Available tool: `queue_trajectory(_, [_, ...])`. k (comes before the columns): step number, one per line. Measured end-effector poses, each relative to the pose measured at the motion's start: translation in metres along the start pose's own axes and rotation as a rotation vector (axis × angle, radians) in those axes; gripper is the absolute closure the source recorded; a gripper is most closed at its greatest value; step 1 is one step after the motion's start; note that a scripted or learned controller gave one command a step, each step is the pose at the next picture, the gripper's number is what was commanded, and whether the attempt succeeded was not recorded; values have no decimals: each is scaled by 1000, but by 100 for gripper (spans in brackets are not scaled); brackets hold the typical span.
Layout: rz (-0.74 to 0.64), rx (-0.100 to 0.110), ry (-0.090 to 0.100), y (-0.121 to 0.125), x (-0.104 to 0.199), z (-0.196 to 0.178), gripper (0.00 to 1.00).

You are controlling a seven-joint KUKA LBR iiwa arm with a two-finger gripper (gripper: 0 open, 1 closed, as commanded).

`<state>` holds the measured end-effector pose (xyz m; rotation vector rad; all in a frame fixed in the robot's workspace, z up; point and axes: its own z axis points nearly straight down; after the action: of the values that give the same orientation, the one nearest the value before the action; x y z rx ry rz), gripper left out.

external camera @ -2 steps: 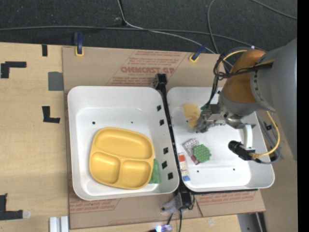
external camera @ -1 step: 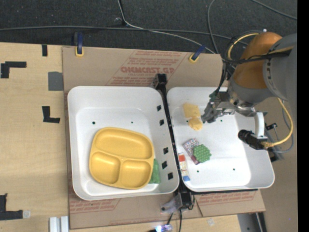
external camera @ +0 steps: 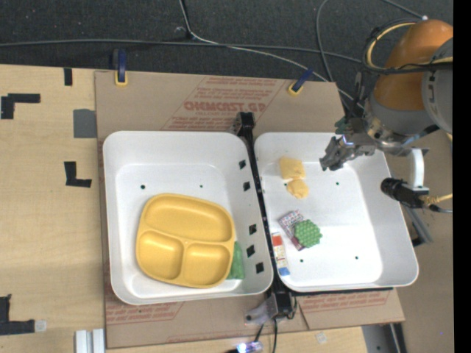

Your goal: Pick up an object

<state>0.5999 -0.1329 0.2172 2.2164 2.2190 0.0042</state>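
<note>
My gripper (external camera: 332,157) hangs over the upper right part of the right bin (external camera: 368,271), its dark fingers pointing down and left with nothing seen between them. To its left lies a pale yellow soft object (external camera: 294,177). Lower in the same bin sit a green knobbly ball (external camera: 307,232), a small patterned packet (external camera: 290,220) and a slim red, white and blue item (external camera: 280,254) by the left wall.
The left bin (external camera: 118,197) holds a yellow divided tray (external camera: 185,240) with a green object (external camera: 237,263) wedged at its right edge. A black divider clamp (external camera: 250,190) runs between the bins. Cables (external camera: 221,43) cross the dark area behind the bench.
</note>
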Motion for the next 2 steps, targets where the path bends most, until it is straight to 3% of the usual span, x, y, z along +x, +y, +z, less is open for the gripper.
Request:
queue_trajectory(1, [0,2,1,-3,-2,-43,100])
queue_trajectory(2, [-4,6,3,-7,46,-45,100])
